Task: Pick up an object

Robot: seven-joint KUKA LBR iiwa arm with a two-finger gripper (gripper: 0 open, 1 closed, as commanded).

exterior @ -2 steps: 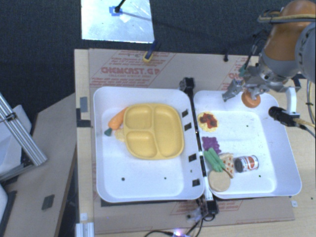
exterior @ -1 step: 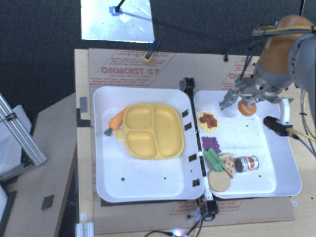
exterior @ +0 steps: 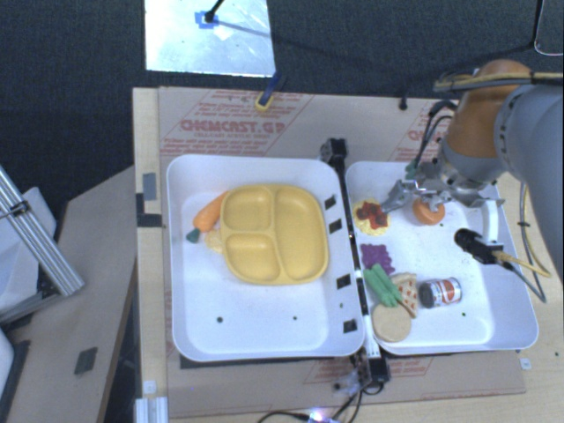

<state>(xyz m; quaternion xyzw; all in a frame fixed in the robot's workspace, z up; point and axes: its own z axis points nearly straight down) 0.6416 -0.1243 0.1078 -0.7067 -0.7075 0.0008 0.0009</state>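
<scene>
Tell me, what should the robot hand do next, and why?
Probably lower a little onto the orange toy. The gripper hangs just above it in the right bin, with nothing visibly held, and that toy is the nearest thing to grab.

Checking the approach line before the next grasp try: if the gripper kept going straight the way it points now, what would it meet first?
The gripper points left and down, toward the red-and-yellow toy in the right bin. That toy looks first in line, though depth is hard to judge.
</scene>
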